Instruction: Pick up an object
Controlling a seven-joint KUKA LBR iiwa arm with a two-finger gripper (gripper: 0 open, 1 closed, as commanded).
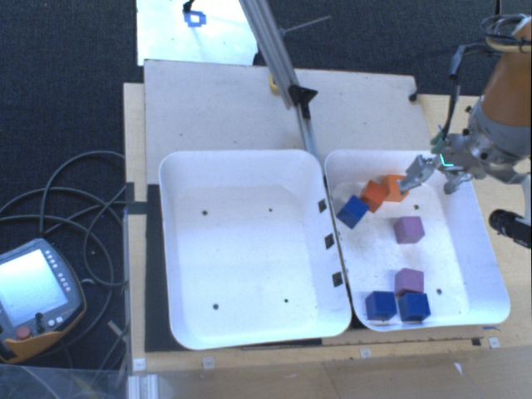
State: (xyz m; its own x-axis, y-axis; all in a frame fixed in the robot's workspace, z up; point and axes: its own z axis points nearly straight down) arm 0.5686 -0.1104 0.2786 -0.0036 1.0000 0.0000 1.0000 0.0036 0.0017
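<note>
The right bin (486,248) holds several small cubes. Two orange cubes (383,192) sit together near its back left, with a blue cube (352,211) just left of them. A purple cube (408,229) lies mid-bin. Another purple cube (408,280) and two blue cubes (397,306) cluster at the front. My gripper (434,177) hangs over the back of this bin, open, with nothing between its fingers. Its left finger (416,173) is right beside the orange cubes; I cannot tell whether it touches them.
The left bin (179,223) stands beside the right one, sharing a middle rim. A slanted metal pole (270,40) crosses the back of the bench. Cables and a teach pendant (33,298) lie off the bench to the left.
</note>
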